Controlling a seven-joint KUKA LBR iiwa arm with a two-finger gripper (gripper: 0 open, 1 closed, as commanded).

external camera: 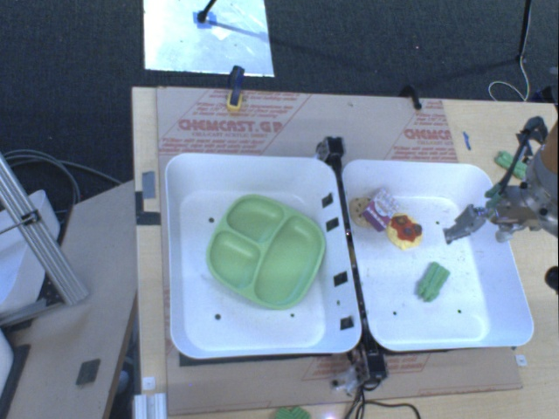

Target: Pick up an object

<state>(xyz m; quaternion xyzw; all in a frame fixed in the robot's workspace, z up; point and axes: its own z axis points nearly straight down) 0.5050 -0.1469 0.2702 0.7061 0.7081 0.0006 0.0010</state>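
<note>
Camera view looks down at a slant on a worktop (144,234) carrying two shallow white bins side by side on a brown sheet (262,125) printed in red with "CHEMCAST GP", readable at the upper left and repeated, partly cut off by the bin, at the upper right. The left bin (188,321) holds a light green divided plate (265,250) with three compartments, lying flat and slightly turned. The right bin (498,321) holds a cluster near its upper left: a tan round piece (359,207) just beside a purple and white packet (381,211), which touches a yellow and red toy (405,231); whatever is printed on the packet is too small to read. A green ridged object (431,281) lies apart from them, lower in the bin. The end effector (458,228) reaches in from the right over the right bin's upper right part, near the yellow and red toy but apart from it; nothing shows between its fingers, and whether they are spread or closed cannot be told. The arm behind it is cut off by the frame edge. A small green item (508,162) lies on the worktop beyond the bin's right corner, blurred. A yellow clamp (235,90) pins the sheet's top edge.
</note>
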